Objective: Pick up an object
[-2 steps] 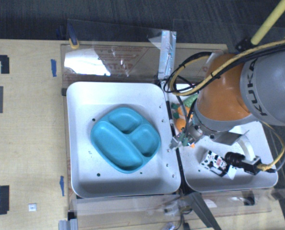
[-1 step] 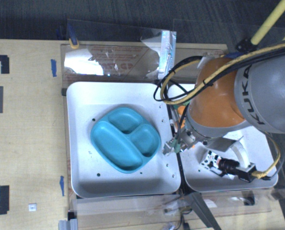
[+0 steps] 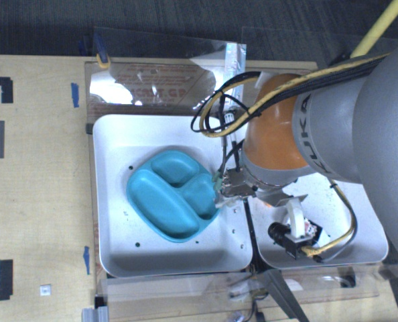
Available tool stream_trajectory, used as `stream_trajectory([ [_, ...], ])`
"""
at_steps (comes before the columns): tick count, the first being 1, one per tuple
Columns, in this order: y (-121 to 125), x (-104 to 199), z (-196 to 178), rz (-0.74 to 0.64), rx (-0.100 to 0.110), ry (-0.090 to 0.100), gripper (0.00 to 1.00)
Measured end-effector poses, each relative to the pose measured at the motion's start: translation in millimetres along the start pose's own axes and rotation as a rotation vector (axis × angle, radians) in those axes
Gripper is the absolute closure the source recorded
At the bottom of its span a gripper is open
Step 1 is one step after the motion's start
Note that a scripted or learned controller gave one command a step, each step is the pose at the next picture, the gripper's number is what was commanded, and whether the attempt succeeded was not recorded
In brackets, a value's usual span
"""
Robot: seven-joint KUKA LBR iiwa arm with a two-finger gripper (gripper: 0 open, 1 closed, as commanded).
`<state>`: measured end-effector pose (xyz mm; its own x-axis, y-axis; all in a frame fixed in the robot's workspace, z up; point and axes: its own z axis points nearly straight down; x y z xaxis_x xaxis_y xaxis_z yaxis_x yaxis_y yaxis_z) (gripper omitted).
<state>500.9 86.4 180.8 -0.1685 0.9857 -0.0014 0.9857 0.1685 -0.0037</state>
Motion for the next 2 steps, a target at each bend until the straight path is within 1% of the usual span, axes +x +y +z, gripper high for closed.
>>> stream_trajectory([
  [1, 19.1, -45.7, -170.3, 0.022, -0.004, -0.001, 1.00],
  [2, 21.2, -44.5, -176.6, 0.018, 0.001, -0.004, 1.00],
])
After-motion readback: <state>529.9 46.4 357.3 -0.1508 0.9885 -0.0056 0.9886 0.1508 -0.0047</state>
